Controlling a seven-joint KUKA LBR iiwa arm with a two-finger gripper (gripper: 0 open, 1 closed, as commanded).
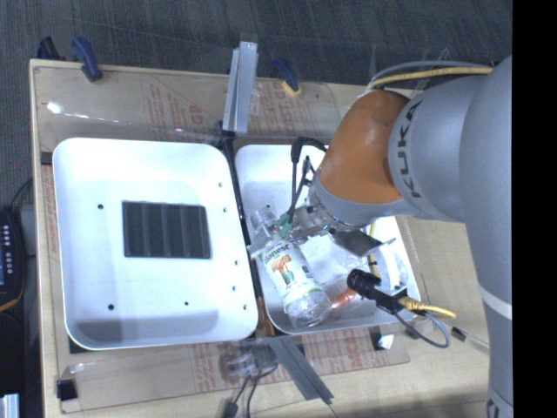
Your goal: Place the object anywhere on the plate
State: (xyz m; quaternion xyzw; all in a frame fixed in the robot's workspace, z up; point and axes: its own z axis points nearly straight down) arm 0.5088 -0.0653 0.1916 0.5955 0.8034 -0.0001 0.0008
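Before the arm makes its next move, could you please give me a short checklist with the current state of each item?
1. Plastic bottle lies in the right bin: ok.
2. Dark plate in the left bin bears nothing: ok.
3. Bottle on the plate: not ok.
4. Gripper over the right bin, near the bottle's top: ok.
5. Bottle between the gripper's fingers: cannot tell; the wrist hides them.

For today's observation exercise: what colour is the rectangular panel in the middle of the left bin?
Dark grey with lighter vertical stripes, seen clearly in the camera view.
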